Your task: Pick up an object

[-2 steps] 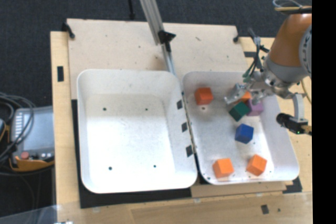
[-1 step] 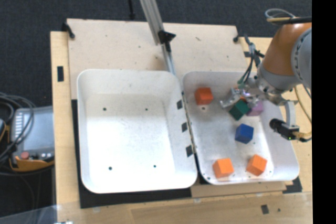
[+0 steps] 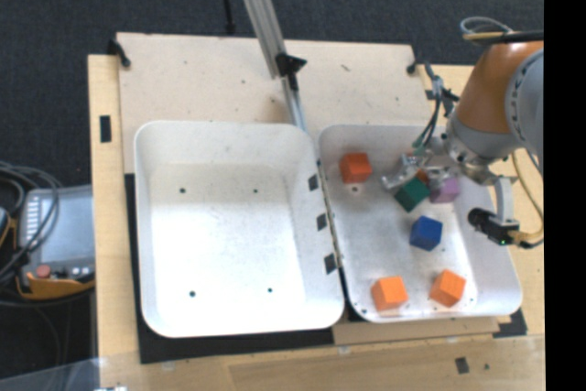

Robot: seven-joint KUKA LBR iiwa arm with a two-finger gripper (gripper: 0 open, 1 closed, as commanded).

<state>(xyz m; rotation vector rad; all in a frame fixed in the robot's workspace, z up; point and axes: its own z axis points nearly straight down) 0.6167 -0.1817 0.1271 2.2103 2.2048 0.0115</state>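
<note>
pincer (image 3: 417, 174) tips blurred; purple block (image 3: 447, 190) half hidden

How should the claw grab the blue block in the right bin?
Probably from straight above, pinching two opposite flat sides of the blue block. It sits alone on the bin floor, with free space on every side, so the fingers should fit down beside it. The green block is its nearest neighbour.

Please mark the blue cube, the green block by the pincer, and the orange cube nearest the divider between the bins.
blue cube (image 3: 426, 233), camera view, on its top face.
green block (image 3: 413, 194), camera view, on its visible upper face.
orange cube (image 3: 356, 168), camera view, on its top face.
</note>
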